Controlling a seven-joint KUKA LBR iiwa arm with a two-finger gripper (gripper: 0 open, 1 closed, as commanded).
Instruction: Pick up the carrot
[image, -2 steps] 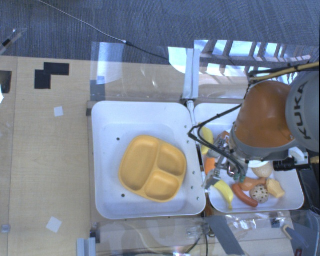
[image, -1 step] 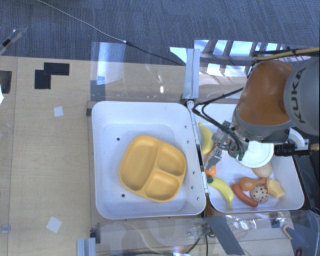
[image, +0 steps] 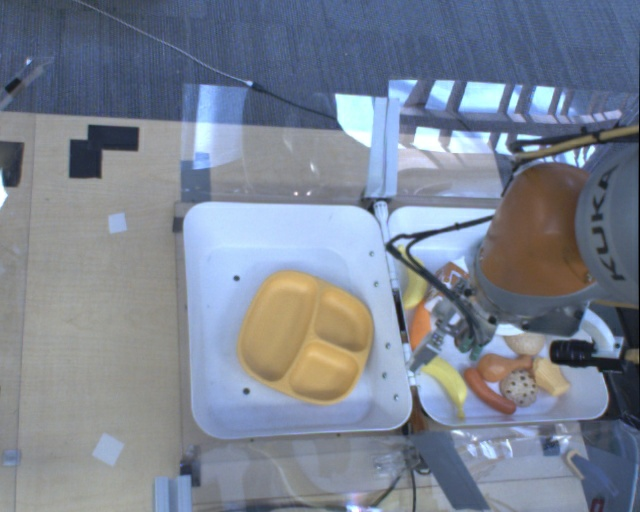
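the bench (image: 90, 330) is a pale wooden surface carrying two shallow white bins side by side. the left bin (image: 215, 300) holds a yellow divided plate (image: 305, 336) with three compartments, lying near its middle and slightly turned. the right bin (image: 590, 400) is largely covered by the arm (image: 540, 240), whose grey body and broad orange band reach in from the right and hang over the bin's upper and middle part.

the gripper (image: 440, 328) sits low at the left side of the right bin, close to the divider between the bins, with dark cables looping above it. the carrot (image: 421, 325), a small orange piece, lies right at the gripper's left edge, next to the bin's left wall; whether it sits between the fingers or just beside them cannot be told, and how wide the jaws stand cannot be told either, since the metal parts blur together.

just above the carrot is a yellow piece (image: 414, 293). below the gripper lies a banana (image: 446, 382), and right of it a red sausage-like piece (image: 488, 390), a speckled round thing (image: 518, 386), a pale yellow chunk (image: 550, 378) and a whitish piece (image: 524, 345)
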